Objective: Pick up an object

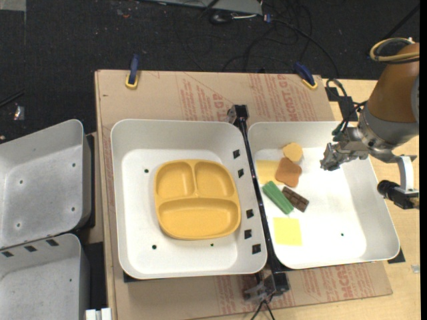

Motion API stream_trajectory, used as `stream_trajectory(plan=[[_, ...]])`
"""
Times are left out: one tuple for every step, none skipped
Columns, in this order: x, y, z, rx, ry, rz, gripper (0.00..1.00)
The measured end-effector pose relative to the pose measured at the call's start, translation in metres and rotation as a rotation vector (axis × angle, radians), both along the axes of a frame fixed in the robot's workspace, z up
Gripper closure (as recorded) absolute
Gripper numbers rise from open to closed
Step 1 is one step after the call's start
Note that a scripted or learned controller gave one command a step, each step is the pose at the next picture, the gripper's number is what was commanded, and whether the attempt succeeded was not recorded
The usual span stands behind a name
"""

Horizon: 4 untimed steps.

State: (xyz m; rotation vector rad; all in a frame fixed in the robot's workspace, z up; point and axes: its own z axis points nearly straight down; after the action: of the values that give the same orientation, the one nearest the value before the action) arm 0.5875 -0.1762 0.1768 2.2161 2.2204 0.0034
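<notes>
A brown cardboard sheet (200, 92) printed with red lettering covers the counter, pinned along its far edge by two blue-and-yellow clamps (133, 72). Beyond the counter's left edge, two grey-white metal panels (40, 175) lie on the dark floor, and cables (280, 19) trail past the far edge.

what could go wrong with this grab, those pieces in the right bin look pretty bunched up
1. The orange block, green block and dark brown piece lie touching or nearly so near the right bin's left wall, so the gripper may nudge neighbours or catch two at once.
2. The yellow flat square lies low on the floor and may be hard to pinch.
3. The gripper hangs to the right of the cluster, so a straight descent would likely close on nothing.
</notes>
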Motion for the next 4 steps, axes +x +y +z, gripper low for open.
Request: stream_trajectory(plan=[[0.001,0.000,0.048,0.000,0.000,0.000,1.00],[0.011,0.055,0.060,0.003,0.002,0.006,1.00],[0.017,0.102,0.066,0.003,0.003,0.006,1.00],[0.020,0.149,0.069,0.002,0.004,0.005,1.00]])
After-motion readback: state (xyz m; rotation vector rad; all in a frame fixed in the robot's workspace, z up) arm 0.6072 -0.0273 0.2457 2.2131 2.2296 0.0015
